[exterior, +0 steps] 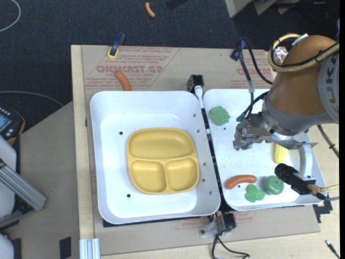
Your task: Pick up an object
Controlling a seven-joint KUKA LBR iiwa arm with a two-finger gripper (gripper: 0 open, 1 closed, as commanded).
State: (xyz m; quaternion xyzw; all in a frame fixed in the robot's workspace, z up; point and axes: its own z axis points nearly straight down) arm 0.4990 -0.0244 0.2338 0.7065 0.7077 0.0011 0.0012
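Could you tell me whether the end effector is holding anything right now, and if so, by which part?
Nothing shows in the end effector; it hovers over bare floor of the right bin, apart from the toys.

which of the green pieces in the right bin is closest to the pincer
The round, bumpy green piece at the bin's far left end, just left of the pincer. The other two green pieces lie along the near edge, by the orange sausage.

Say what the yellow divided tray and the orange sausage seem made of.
The yellow three-compartment tray looks like moulded plastic, matte, with rounded edges. The orange sausage-shaped toy in the right white bin looks like glossy plastic or rubber; which is unclear.
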